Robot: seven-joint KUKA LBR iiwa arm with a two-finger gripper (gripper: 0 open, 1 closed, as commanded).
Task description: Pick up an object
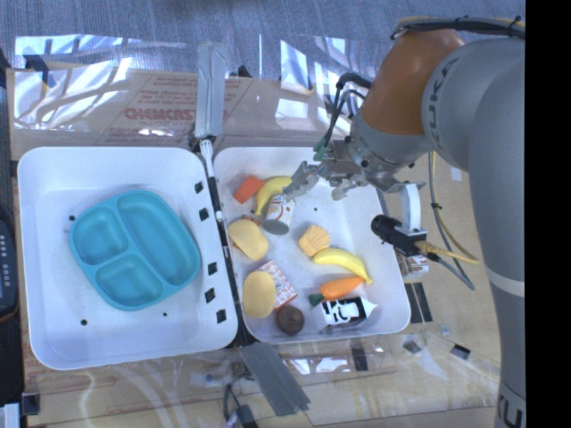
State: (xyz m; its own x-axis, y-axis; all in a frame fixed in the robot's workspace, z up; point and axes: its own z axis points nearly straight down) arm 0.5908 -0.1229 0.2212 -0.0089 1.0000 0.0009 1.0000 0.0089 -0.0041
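Observation:
My gripper (323, 184) hangs over the upper middle of the right bin (385, 210), its fingers spread open with only white bin floor showing between them. Just left of it lie a yellow banana (270, 190) and an orange piece (247, 188). Below the gripper sit a ridged yellow piece (313, 239), a second banana (342, 261), a carrot (342, 287) and a black-and-white carton (346, 310). Nothing is held.
The right bin also holds a yellow pear shape (248, 238), a yellow lump (258, 294), a small red-and-white box (281, 282), a brown ball (290, 319) and a grey disc (275, 227). A blue divided plate (134, 248) lies in the left bin (45, 185).

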